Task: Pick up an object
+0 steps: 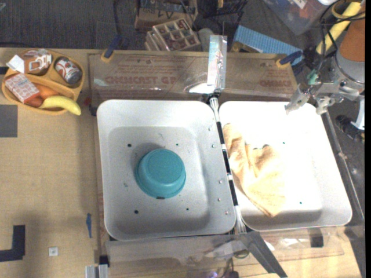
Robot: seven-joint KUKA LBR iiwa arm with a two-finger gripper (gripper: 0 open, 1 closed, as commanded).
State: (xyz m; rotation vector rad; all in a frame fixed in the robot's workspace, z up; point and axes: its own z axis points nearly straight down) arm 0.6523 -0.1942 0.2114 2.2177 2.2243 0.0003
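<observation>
My fingers (302, 99) hover spread over the far edge of the right bin (336, 172), gripping nothing; the tan cloth (258, 175) lies nearer, left.

The arm (351, 45) enters at the upper right of the camera view, its orange band uppermost and grey wrist hardware below it. The gripper (302, 100) reaches leftward and down from the wrist, hanging over the far right corner of the right bin (336, 213). Its thin metal fingers (293, 104) point toward that corner's rim, with nothing visible between them.
</observation>
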